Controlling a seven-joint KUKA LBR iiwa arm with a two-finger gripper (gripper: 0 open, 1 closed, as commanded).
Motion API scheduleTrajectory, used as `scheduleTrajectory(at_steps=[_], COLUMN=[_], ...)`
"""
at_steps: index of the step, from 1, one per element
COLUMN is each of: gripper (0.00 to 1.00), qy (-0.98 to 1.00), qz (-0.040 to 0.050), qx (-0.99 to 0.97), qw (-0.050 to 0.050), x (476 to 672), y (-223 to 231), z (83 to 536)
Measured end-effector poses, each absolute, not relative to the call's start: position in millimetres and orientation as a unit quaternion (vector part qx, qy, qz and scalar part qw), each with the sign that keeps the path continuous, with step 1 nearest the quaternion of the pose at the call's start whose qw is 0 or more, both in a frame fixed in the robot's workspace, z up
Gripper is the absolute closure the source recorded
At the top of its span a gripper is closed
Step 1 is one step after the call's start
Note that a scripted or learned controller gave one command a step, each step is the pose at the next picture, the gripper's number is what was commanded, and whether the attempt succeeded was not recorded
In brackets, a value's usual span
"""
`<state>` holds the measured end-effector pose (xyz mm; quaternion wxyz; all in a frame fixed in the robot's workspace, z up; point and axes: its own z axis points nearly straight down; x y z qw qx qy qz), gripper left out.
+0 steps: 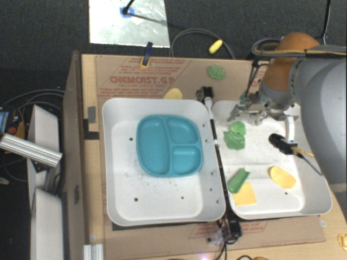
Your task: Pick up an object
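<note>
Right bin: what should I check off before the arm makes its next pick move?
1. Pickable things in the right bin: ok. Green leafy piece, green stick, yellow square, yellow oval.
2. Gripper over the right bin: ok, near its far rim.
3. Gripper centred on a target: not ok, it sits beyond the green leafy piece.
4. Gripper carrying nothing: cannot tell.
5. Pieces spaced apart: not ok for the green stick and yellow square, which touch.
6. Blue plate out of the way: ok, in the left bin.
</note>
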<state>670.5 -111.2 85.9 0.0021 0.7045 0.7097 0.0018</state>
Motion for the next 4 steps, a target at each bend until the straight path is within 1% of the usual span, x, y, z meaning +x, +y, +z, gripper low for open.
scheduleTrajectory(at_steps=[1,2,3,4], gripper=[0.0,1.0,1.0,0.0], qy=[0.71,0.71,0.706,0.708], qz=[0.0,0.0015,0.0016,0.0007], qx=[0.705,0.704,0.709,0.706], qw=[0.0,0.002,0.007,0.002], x=[641.9,644.3,653.4,652.6], y=[-85,-86,-178,-171], z=[84,96,183,177])
